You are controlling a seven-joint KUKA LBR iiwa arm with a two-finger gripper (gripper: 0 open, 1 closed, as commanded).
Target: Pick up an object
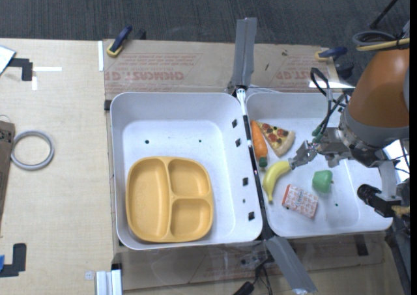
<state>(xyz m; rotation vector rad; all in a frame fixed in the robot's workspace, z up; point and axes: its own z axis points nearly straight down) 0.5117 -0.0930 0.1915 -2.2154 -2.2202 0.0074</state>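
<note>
— Nearest your camera, what sits in the left bin (130, 118)?

— Your yellow divided plate (171, 198), three compartments, lying flat against the front wall of that bin.

— And the things you could pick?

— All in the right bin (339, 219). You have a banana (274, 177) near the dividing wall, curved, with its upper end pointing toward the gripper (303, 155). Just behind it lies a carrot (259, 142) along the divider, and beside the carrot a pizza slice (277, 137), touching or nearly so. Toward the front you see a small pink patterned packet (300, 200), and to its right a green pepper (322, 181).

— Where is your gripper?

— Over the right bin, reaching in from the right, its tip just beside the banana's upper end, between the pizza slice and the pepper. Nothing sits between its fingers that you can see. From this angle the tip is small and dark, so whether it is spread or closed I cannot tell.

— Around the bins?

— Cardboard (176, 66) lies behind them, with a blue clamp (120, 40) at its left corner. On the wooden bench (58, 209) to your left rests a roll of tape (31, 150).
</note>
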